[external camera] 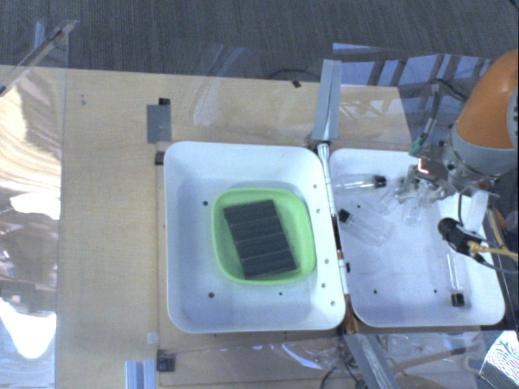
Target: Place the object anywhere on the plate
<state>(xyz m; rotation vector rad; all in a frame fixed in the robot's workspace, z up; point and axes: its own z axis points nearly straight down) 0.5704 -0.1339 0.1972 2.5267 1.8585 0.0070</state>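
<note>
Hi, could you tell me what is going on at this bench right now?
A grey and orange robot arm reaches in from the right over the right bin, with its tool low near that bin's back edge. In the left bin, a dark ridged block already lies flat on the green plate. I cannot tell whether the tool holds anything.

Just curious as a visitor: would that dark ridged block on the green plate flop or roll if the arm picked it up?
The dark ridged block looks flat and slab-like, so probably stiff and unlikely to roll. Its ridges may aid grip. It lies flat on the green plate.
</note>
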